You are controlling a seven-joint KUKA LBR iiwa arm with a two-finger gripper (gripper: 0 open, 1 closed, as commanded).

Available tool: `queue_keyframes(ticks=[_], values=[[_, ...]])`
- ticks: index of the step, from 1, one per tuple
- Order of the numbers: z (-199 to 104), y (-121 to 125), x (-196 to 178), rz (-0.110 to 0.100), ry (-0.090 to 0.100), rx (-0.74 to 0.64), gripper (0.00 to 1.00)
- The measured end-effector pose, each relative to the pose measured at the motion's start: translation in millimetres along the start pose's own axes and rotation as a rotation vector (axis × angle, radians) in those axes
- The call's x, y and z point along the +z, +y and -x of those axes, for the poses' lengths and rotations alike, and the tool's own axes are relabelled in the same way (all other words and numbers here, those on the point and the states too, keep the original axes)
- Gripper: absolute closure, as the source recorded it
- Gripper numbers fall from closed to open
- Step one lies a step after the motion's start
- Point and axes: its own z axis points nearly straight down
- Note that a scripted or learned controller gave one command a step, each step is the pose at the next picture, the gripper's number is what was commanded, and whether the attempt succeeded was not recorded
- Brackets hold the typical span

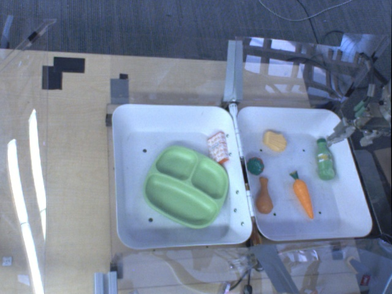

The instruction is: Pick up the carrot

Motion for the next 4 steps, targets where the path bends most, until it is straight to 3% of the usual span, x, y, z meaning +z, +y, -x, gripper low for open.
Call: queue_keyframes(ticks=[1,2,3,4], values=[[2.1,-43.8,135.4,-0.002,0.002,-0.086,0.0],[-59.6,-65.7,168.7,0.01,-0.002,-0.145,0.0],[-97.8,-69.6,164.7,0.025,-0.017,-0.128,0.0],[-112.9,-69.7,167.0,0.019,-0.008,-0.439,0.0]])
